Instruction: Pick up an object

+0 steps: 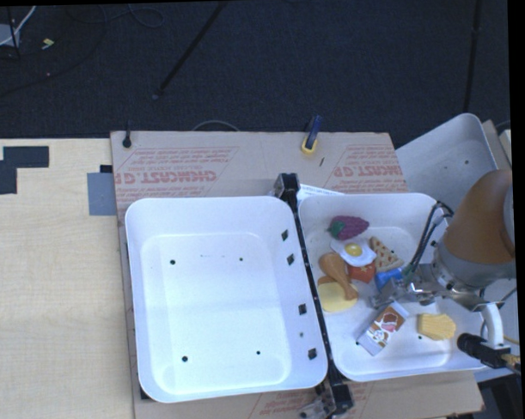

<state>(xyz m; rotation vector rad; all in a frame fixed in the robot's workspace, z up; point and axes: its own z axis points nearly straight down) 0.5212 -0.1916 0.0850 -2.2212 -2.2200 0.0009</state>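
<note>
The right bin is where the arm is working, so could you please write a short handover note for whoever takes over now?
Gripper: low in the right bin, beside the toy pile; grip state unclear, nothing visibly held.
Things: purple grapes, fried egg, drumstick, small carton and yellow piece, all resting in the right bin.
Done: arm has reached in.
Left: grasp and lift one object.

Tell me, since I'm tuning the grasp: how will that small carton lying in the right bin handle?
The carton lies flat on a broad face, so it probably slides rather than rolls when pushed. Its boxy shape suggests stiff, flat sides for pinching. It looks small, likely light.
</note>
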